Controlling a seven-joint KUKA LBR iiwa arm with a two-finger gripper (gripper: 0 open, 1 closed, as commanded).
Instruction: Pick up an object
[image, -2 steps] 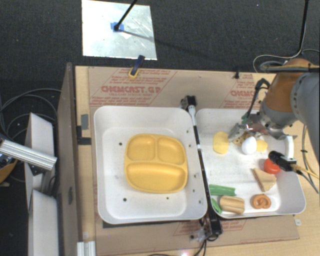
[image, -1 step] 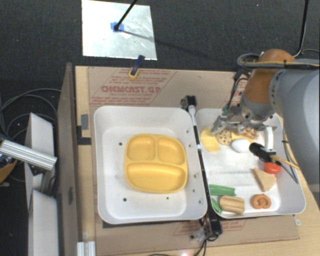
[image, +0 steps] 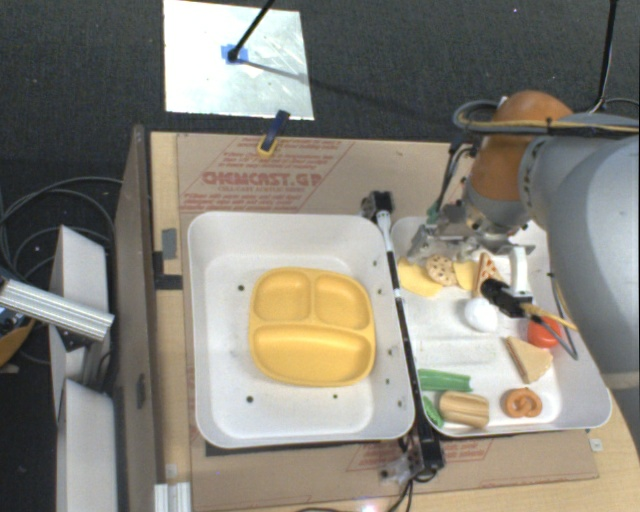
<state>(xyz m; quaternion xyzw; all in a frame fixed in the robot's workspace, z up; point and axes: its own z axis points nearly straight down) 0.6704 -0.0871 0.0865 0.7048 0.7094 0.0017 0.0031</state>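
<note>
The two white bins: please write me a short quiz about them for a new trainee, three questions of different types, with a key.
1. True or false: the yellow divided tray lies in the bin on the right of the camera view.
2. Multiple choice: which item sits nearest the front right corner of the right bin? A) the white ball B) the small pretzel C) the yellow cheese slice
3. Fill in: the gripper hangs over the ____ end of the right bin.

Key:
1. False. It lies in the left bin.
2. B
3. Far (the end away from the camera), above the cheese slice and a cookie-like piece.
</note>
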